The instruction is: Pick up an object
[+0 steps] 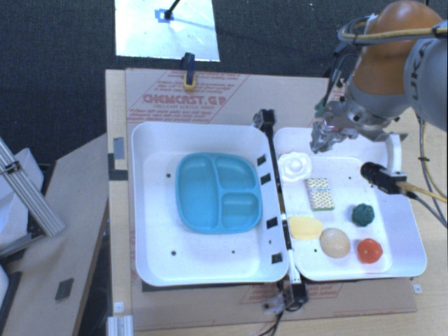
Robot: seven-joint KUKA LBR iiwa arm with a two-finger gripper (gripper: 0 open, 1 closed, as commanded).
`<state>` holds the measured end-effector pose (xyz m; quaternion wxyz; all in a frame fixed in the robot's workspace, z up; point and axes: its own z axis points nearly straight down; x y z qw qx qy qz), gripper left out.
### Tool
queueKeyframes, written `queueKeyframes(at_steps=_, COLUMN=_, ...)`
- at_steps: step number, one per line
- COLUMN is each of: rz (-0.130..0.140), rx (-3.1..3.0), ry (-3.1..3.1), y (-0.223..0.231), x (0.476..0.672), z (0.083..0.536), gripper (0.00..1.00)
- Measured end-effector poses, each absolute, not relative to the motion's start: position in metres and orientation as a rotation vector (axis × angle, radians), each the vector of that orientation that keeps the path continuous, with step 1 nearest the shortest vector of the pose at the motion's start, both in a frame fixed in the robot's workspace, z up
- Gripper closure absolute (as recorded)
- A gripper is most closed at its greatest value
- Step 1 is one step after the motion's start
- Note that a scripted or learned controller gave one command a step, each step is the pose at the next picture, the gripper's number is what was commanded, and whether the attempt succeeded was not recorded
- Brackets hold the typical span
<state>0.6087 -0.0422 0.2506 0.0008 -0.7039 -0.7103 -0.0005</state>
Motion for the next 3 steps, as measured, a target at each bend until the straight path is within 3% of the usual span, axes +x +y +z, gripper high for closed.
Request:
queueKeyframes(at_steps=2, rz=-0.001, rx=-2.21, ry=-2.23, y=0.056, x=0.562, z=0.222, gripper=1.0)
queueKeyframes(at_steps=3, rz=-0.005, rx=-2.21, ry=-2.232, y=0.105, x=0.55, z=0.233, gripper=1.0)
